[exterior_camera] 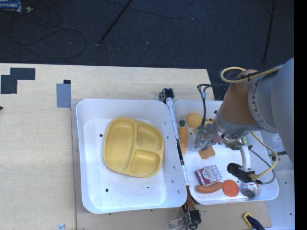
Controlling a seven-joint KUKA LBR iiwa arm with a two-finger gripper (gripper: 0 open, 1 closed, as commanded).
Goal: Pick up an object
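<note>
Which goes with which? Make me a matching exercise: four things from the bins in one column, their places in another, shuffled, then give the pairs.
Things:
1. yellow divided tray
2. carrot
3. hot dog
4. gripper

Places:
A. right bin, near front edge, beside the orange ball
B. above the orange piece mid right bin
C. left bin, lying flat in the middle
D. right bin, along the wall next to the divider

Pairs: 1-C, 2-D, 3-A, 4-B
</note>
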